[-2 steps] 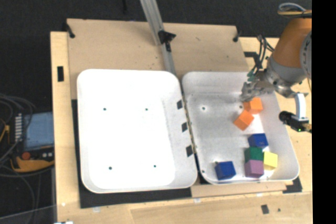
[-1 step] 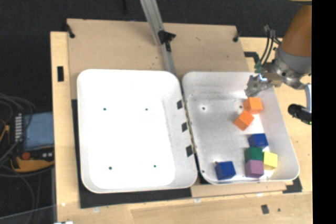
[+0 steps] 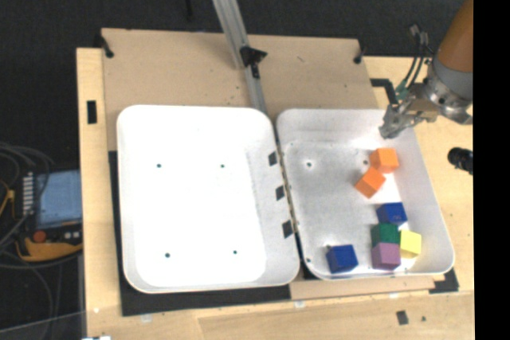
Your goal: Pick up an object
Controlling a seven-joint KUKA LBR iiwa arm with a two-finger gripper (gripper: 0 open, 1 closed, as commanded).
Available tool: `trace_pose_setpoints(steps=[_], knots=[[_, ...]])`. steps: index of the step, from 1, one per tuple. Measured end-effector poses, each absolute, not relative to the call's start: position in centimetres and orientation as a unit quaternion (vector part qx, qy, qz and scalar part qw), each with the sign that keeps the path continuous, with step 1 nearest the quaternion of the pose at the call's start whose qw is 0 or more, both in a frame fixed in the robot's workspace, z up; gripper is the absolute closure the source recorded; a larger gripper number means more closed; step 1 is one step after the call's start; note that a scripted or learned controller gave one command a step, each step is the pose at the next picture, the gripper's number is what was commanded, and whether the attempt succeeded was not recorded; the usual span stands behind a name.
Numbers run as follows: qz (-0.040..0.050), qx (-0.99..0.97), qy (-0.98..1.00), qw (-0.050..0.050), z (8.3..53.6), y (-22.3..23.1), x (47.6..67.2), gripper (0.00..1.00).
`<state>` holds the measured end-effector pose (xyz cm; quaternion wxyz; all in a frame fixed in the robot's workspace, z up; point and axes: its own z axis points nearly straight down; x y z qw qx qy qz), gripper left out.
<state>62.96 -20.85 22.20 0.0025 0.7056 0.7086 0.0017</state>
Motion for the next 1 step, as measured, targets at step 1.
trace_pose_setpoints(steps=[1], knots=[[0.0018, 0.705, 0.71, 0.001, 23.27, -15.93, 64.37, 1.0]])
